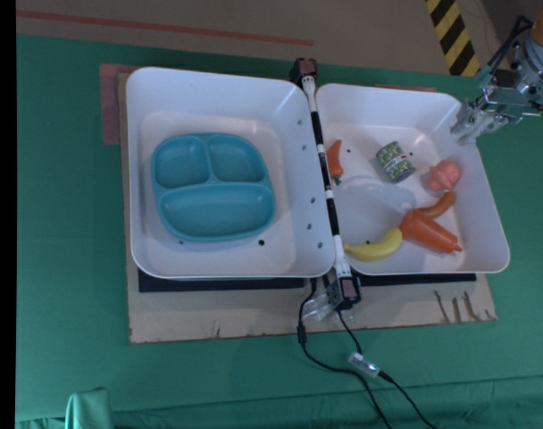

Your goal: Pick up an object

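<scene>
My gripper (475, 125) hangs over the far right corner of the right bin (486, 239), just above its rim, with nothing between its tips; I cannot tell from this slanted view how it is set.

I take the pink toy (442, 175) as my landmark, since it is the piece nearest me. From where I hang, it lies down and a little to the left in the view, inside the bin and close to its right wall. It is a rounded lump with no clear long axis, so my judgement is that no particular wrist turn is needed to take it.

Just below the pink toy the carrot (430, 231) lies slanted, thick end toward the bin's middle and tip toward the near right corner. A slim orange piece (437, 206) lies between the pink toy and the carrot, seemingly touching the carrot. The banana (376, 247) curves off to the left of the carrot, near it. To the left of the pink toy, apart from it, sits the small green can (395, 161), tilted. Farther left, against the divider, lies an orange pepper (335, 158).

Well to the left of the pink toy, the left bin (142, 248) holds the teal divided plate (213, 187).
</scene>
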Robot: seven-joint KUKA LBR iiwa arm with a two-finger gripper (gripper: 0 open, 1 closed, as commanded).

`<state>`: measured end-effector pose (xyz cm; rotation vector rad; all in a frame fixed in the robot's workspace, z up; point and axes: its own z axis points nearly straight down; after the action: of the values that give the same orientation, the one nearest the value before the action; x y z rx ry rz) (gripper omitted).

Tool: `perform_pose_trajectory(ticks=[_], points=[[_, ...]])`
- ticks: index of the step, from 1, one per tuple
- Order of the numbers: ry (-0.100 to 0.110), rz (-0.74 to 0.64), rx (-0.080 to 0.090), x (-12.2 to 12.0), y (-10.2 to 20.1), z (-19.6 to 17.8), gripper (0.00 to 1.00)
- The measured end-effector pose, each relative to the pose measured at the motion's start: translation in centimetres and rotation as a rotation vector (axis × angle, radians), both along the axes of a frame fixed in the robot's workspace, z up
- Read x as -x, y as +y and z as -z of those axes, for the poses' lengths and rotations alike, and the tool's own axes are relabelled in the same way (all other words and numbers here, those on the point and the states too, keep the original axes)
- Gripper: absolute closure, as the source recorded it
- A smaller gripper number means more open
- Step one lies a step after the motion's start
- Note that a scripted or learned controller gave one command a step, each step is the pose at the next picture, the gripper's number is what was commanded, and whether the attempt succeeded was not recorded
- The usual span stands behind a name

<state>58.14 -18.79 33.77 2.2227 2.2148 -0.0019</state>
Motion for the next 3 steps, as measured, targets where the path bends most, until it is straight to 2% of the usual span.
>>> perform_pose_trajectory(ticks=[2,3], points=[[0.001,0.0,0.0,-5.9,0.0,-3.5,1.0],[0.0,-0.001,0.001,-12.0,0.0,-3.0,1.0]])
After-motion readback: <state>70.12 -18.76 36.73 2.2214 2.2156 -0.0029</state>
